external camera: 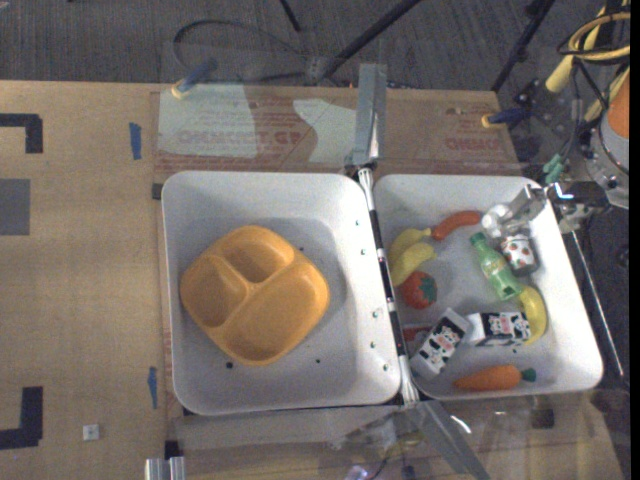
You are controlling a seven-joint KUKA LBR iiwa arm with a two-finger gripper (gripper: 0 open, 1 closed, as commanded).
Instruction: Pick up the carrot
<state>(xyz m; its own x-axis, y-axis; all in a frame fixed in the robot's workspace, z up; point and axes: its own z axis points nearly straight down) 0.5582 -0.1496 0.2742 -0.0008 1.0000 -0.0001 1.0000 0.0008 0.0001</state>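
Well below the hand (510, 218), carrot (490, 378) at bin's near edge

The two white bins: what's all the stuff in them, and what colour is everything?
left bin: one, white, left half of the bench
divided plate: one, yellow-orange, in the left bin
right bin: one, white, beside the left bin
carrots: two, orange, one near the front edge, one at the back
bananas: two, yellow, left side and right side
strawberry: one, red, left side
bottle: one, green, middle
cow-print cartons: two, black and white, front
gripper: one, grey, over the right bin's back corner
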